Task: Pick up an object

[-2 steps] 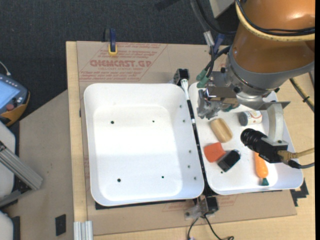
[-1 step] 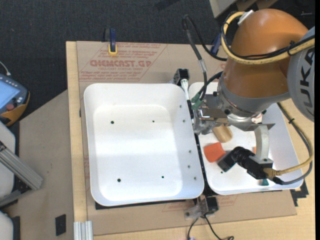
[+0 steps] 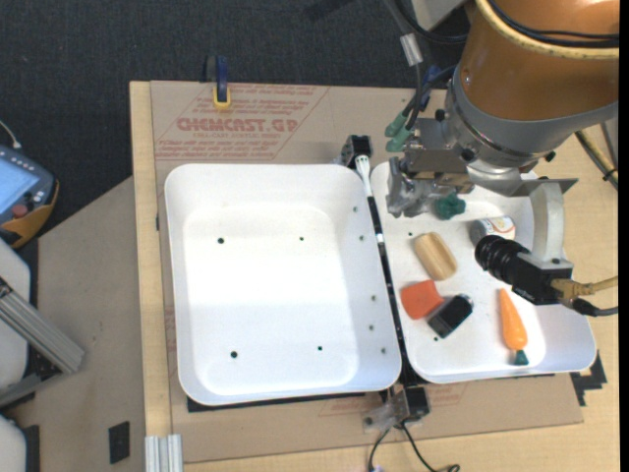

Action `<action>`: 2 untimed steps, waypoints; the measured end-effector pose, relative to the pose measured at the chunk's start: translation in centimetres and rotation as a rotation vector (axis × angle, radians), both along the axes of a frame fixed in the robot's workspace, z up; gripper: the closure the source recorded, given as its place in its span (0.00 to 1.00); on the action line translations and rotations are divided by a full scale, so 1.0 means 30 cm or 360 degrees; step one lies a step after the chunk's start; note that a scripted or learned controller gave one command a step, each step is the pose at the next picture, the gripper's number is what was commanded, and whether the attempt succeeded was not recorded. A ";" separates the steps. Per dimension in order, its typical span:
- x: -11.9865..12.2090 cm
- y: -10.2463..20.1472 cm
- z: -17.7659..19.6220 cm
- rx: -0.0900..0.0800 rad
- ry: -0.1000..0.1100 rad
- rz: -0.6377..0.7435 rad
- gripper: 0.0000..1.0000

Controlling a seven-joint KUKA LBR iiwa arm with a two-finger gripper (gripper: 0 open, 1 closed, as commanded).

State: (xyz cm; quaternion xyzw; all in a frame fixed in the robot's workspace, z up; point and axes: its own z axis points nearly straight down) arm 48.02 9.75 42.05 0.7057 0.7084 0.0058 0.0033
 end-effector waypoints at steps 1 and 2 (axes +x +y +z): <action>-0.014 -0.069 -0.641 -0.0012 0.0051 -0.0013 1.00; -0.002 0.055 -0.488 -0.0003 0.0014 0.0000 1.00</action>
